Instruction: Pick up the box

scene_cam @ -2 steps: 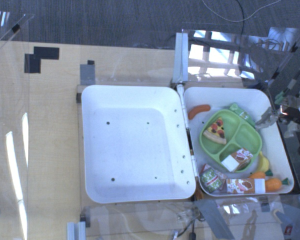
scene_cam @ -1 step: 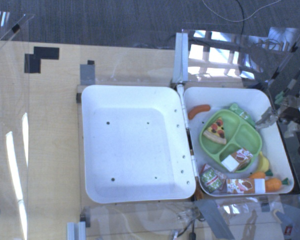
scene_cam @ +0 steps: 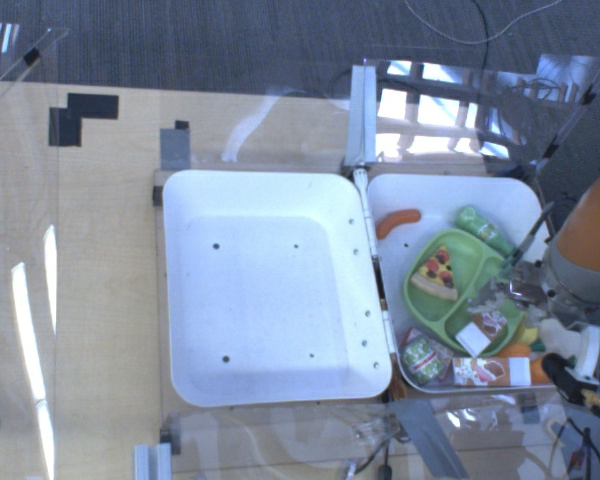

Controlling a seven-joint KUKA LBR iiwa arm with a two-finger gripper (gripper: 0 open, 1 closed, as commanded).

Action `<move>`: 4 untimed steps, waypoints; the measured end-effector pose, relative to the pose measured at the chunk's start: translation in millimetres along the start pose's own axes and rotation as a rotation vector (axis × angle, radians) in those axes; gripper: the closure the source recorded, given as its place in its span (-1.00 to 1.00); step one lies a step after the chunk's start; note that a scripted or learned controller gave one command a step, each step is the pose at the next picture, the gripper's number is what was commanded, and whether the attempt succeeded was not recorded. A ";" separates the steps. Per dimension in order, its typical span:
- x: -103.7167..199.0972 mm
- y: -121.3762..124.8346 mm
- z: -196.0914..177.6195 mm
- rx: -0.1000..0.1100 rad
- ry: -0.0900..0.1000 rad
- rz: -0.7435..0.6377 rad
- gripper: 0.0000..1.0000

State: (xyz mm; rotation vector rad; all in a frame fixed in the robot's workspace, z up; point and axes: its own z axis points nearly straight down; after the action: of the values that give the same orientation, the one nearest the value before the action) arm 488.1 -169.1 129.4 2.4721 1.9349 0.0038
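**Item: box** (scene_cam: pixel 488 371). Flat carton, red-and-white print, lying face up in the right bin (scene_cam: pixel 450 180) against its near wall. It sits below the gripper (scene_cam: pixel 512 290) and slightly to its left, near but apart.

**Gripper.** Hangs over the lower right edge of the green plate (scene_cam: pixel 450 278), at the end of the grey arm (scene_cam: pixel 590 258). Whether it is spread or pressed together cannot be told at this size; nothing is seen held.

**Neighbours of the box.**
- Round packet of greens (scene_cam: pixel 425 358), just beside the box's left end.
- Small white-labelled packet (scene_cam: pixel 477 336), between box and gripper, resting on the plate's edge and possibly overlapping the box.
- Toy pizza slice (scene_cam: pixel 438 273) on the plate, left of the gripper.
- Green bottle (scene_cam: pixel 483 230) and sausage (scene_cam: pixel 398 222), beyond the gripper, well apart from the box.

**Left bin** (scene_cam: pixel 260 178). On the desk (scene_cam: pixel 80 268), far left of the gripper.

**Handling note (judgement).** Approach not yet complete.
- Travel toward the near wall before descending.
- Come straight down and span the box's short width.
- Keep off the white-labelled packet and the bin wall.
- A flat carton gives little edge, so a shallow or skewed closure would likely slip or catch a neighbour.
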 end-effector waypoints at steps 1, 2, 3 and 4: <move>-16.0 15.0 28.4 -0.021 0.017 -0.022 -1.00; 37.7 -1.3 30.9 -0.040 -0.011 0.023 -1.00; 1.3 33.7 32.6 0.004 0.028 0.113 -1.00; 30.5 83.8 32.5 0.035 0.000 0.231 -1.00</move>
State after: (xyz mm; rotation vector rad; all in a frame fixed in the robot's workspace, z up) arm 576.8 -159.6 97.1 2.7024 1.6511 -0.0307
